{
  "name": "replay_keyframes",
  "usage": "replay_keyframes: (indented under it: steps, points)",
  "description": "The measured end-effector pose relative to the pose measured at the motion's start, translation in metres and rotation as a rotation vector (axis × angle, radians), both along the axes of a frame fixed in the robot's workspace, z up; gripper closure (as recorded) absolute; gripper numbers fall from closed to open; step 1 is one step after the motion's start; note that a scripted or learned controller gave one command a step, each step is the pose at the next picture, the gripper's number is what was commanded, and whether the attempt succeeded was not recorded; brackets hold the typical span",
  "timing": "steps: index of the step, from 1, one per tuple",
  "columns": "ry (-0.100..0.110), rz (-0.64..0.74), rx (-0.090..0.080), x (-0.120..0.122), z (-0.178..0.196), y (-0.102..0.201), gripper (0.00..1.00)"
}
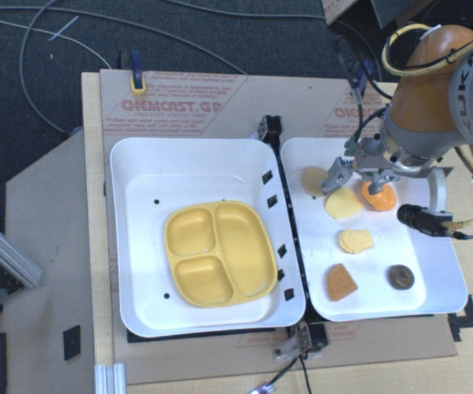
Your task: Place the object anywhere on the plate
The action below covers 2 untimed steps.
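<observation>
While tool [353,179] hovers low, grip state unclear, target unclear: pale yellow food piece [343,203] just below it, orange piece [378,197] beside; crowding risks wrong pick. Yellow divided plate [218,253] far left.

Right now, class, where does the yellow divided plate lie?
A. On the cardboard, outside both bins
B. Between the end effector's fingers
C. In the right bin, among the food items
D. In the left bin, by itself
D: the yellow divided plate lies flat in the left bin, while the food items sit in the right bin.
</observation>
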<state>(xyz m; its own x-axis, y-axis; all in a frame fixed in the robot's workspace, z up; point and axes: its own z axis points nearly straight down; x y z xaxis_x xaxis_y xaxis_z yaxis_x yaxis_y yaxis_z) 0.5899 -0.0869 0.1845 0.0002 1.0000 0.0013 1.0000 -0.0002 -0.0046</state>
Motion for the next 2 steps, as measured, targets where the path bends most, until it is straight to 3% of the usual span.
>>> replay_keyframes:
  steps: [1,2]
  points:
    - [0.0,-0.001,0.0,-0.003,-0.06,-0.005,0.0]
    - [-0.005,-0.001,0.0,-0.002,-0.046,-0.005,1.0]
